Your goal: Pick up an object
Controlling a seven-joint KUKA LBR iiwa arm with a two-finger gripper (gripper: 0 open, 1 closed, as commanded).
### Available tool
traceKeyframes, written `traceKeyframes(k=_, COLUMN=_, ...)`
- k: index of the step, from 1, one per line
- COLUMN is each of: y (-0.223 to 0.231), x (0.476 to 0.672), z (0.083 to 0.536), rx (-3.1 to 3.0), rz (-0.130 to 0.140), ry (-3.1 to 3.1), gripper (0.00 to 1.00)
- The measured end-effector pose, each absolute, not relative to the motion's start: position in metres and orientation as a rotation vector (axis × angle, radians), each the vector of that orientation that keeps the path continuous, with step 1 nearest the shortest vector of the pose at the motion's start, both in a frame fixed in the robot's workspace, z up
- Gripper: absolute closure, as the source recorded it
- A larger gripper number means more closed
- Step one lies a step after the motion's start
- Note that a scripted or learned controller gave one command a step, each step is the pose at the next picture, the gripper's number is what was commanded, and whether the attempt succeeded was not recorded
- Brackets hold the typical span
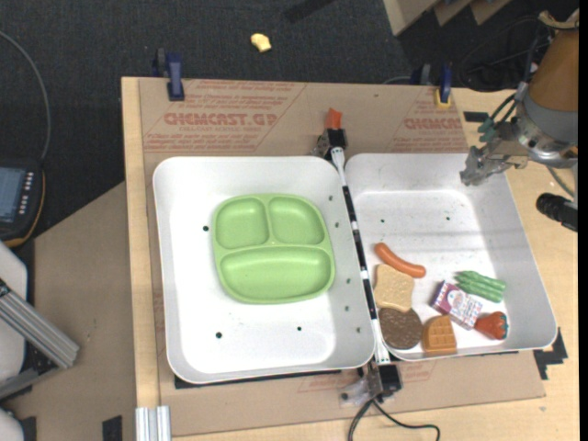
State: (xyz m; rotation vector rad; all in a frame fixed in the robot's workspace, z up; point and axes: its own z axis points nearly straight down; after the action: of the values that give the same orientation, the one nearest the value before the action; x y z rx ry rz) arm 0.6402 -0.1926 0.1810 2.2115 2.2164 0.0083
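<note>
The gripper (pixel 478 165) hangs over the far right corner of the right bin (pixel 432 191); I cannot tell how it stands. In the near part of this bin lie a sausage (pixel 400 260), a bread slice (pixel 394 288), a brown patty (pixel 400 327), a waffle (pixel 439 334), a pink packet (pixel 457 303), a green vegetable (pixel 480 285) and a red piece (pixel 492 324), close together. The left bin (pixel 184 292) holds a green plate (pixel 272 247) with three compartments.

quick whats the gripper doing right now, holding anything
Gripper: above the back right corner of the right bin, apart from the toy food; nothing between its fingers, and open or shut cannot be told.
</note>
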Motion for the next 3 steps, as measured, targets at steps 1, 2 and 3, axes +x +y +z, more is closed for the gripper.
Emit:
traceKeyframes(k=1, y=-0.192, x=0.638, z=0.175, rx=2.219, rz=0.0, ry=2.222, gripper=0.0)
traceKeyframes(k=2, y=-0.123, x=0.564, z=0.156, rx=2.224, rz=-0.003, ry=2.232, gripper=0.0)
traceKeyframes(k=3, y=-0.096, x=0.522, z=0.119, rx=2.227, rz=-0.005, ry=2.227, gripper=0.0)
